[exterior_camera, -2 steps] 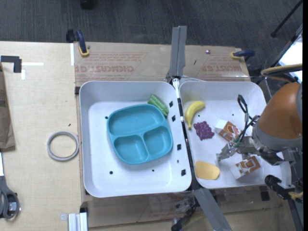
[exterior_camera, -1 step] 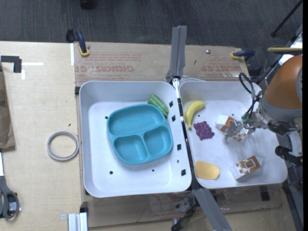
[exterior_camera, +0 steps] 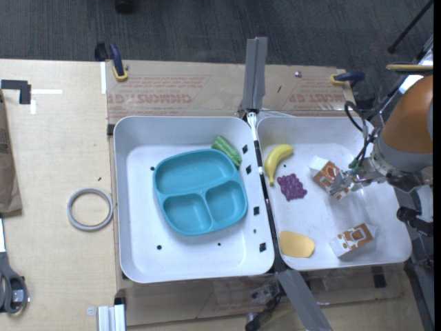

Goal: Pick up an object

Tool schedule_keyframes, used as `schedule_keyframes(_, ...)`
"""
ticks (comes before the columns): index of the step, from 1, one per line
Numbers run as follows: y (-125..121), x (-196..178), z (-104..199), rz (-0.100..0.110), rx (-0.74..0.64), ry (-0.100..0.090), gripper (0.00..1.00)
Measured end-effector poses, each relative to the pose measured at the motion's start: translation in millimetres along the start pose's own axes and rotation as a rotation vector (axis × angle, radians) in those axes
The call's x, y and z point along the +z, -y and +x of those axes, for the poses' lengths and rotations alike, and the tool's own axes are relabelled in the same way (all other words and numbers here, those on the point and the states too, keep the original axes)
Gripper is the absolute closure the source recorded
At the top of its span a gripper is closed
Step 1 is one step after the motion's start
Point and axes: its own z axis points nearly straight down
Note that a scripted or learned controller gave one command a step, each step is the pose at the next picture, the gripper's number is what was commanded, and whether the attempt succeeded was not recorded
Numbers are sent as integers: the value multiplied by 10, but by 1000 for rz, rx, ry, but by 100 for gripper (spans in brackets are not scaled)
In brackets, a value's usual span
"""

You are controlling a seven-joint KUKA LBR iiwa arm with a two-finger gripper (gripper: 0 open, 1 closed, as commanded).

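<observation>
Right bin (exterior_camera: pixel 386 250) on bench: I see claw (exterior_camera: pixel 337 188) down on the orange-white packet (exterior_camera: pixel 326 174), grip state unclear to me, nothing lifted yet; grapes (exterior_camera: pixel 292 186) just left, banana (exterior_camera: pixel 277 160) beyond.

tray (exterior_camera: pixel 200 200) lies in the left bin (exterior_camera: pixel 131 205); banana (exterior_camera: pixel 277 161) and grapes (exterior_camera: pixel 291 186) in the right bin (exterior_camera: pixel 386 243).
</observation>
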Motion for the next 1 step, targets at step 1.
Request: schedule_keyframes(1,-443,-1154,371,4,158,0,100)
